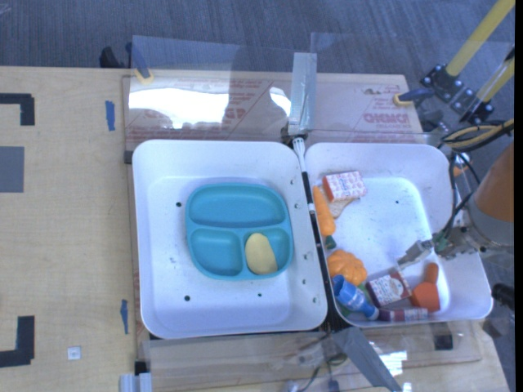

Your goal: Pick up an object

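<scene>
Where the bench (pixel 65 300) lies nearest the camera, I list first the front rims of two white bins, left bin (pixel 155 219) and right bin (pixel 470 300), standing side by side with their inner walls touching. Item, right bin, front wall: a thin purple-and-red stick (pixel 402 314), lying flat along the wall. Item, just behind it: a blue bottle (pixel 351 296) on its side, a small red-and-white carton (pixel 388 287) tilted beside it, and an orange carrot-shaped toy (pixel 427 289) at the carton's right. Item, a little farther back on the left: a rounded orange toy (pixel 345 265), touching the bottle. My jaws hang over the bin floor just behind the carton and the carrot-shaped toy, pinching nothing that I can see; whether they are spread or pressed together I cannot tell. My arm (pixel 494 198) comes in over the bin's right wall. Item, left wall of the same bin: a long orange piece (pixel 324 216) with a small green piece (pixel 329 242) at its near end. Item, far part: a red-and-white box (pixel 344 186), well apart from my jaws. Item, left bin: a teal divided tray (pixel 237 207) in the middle, with a yellow oval toy (pixel 261 254) in its near right compartment. Item, farthest: clear sheeting (pixel 204 80) behind both bins.
</scene>
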`<state>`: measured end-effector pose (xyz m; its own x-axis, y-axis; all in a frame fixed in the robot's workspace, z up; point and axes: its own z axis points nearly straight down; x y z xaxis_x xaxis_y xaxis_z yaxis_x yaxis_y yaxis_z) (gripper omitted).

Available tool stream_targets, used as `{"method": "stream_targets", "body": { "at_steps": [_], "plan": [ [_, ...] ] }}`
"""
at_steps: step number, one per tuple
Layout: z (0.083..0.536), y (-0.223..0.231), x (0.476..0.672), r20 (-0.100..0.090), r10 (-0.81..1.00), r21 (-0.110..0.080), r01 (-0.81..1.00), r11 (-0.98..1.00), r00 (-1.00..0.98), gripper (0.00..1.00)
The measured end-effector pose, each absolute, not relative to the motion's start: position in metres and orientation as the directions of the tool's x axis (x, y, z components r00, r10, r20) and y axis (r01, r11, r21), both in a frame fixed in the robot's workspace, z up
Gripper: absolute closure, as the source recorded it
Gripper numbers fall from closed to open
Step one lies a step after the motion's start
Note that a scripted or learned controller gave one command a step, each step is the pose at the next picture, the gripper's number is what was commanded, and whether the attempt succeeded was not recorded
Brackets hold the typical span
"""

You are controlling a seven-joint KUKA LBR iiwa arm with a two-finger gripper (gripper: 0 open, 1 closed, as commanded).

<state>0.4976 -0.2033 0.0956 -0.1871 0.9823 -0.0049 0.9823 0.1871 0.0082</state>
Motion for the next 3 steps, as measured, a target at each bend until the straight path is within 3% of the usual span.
{"method": "stream_targets", "body": {
  "at_steps": [1,2,3],
  "plan": [
    [0.087,-0.185,0.483,-0.006,0.981,0.009,0.981,0.195,-0.195,0.0],
    [0.096,-0.186,0.484,-0.007,0.981,0.011,0.981,0.192,-0.192,1.0],
    [0.184,-0.053,0.509,0.002,0.985,0.002,0.985,0.173,-0.173,1.0]
  ]
}}
